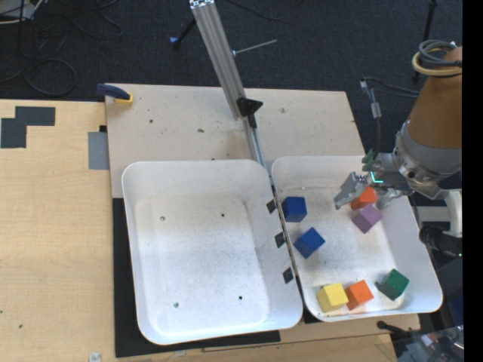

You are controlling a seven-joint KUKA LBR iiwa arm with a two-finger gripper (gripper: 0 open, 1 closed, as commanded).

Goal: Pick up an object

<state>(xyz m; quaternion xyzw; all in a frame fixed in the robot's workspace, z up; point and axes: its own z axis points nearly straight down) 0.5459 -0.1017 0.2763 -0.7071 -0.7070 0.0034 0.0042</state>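
Two bins [204, 326] before us; our fingers [365, 194] grip an orange cube [364, 197] above a purple cube [367, 218]

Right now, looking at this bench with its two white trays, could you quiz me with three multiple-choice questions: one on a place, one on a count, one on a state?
1. Where do the small coloured cubes lie?
A. right white bin
B. left bin
C. wooden bench

2. How many blue cubes are there?
A. one
B. two
C. four

3. How does the yellow cube stand to the lower orange cube?
A. stacked on it
B. far apart
C. side by side

Answers: 1 A, every cube sits in it; 2 B, blue cubes at and; 3 C, they sit next to each other near the front rim.
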